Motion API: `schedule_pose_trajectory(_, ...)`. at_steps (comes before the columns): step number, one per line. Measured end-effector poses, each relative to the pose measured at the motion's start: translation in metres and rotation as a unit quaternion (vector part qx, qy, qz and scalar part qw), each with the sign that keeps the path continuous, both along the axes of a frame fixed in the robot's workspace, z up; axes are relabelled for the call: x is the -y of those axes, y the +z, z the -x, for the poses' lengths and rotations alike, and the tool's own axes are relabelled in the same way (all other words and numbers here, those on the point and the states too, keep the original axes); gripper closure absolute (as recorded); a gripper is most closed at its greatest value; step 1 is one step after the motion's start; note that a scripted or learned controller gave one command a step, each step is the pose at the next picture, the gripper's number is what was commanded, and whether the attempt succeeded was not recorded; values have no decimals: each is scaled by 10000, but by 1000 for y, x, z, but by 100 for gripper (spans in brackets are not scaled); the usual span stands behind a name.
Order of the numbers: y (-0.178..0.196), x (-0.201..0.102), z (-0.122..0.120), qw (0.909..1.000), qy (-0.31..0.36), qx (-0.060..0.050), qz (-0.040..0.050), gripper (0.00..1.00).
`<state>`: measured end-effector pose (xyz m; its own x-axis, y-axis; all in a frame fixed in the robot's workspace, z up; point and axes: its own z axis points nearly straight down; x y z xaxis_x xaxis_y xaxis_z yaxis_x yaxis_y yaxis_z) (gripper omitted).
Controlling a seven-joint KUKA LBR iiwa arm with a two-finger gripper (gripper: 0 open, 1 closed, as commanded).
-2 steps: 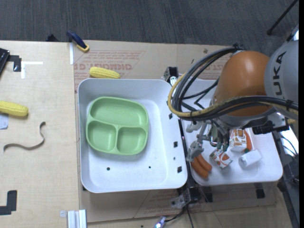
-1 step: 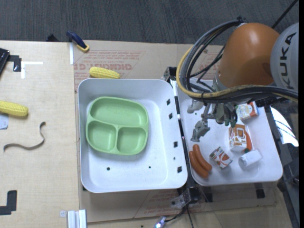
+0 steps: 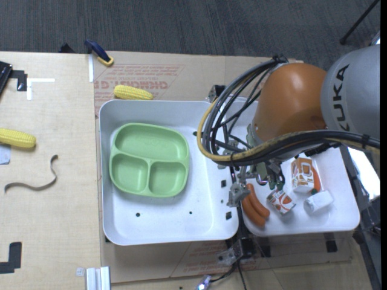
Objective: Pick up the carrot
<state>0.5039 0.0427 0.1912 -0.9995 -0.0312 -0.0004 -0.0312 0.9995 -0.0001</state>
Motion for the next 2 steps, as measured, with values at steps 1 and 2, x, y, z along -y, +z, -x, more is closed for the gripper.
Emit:
schedule_pose_trajectory(1,0,-14,-25,10000,-90,12,-2,0)
schedule_pose_trajectory(2,0,-24,-28,9957,-926,15,-2,0)
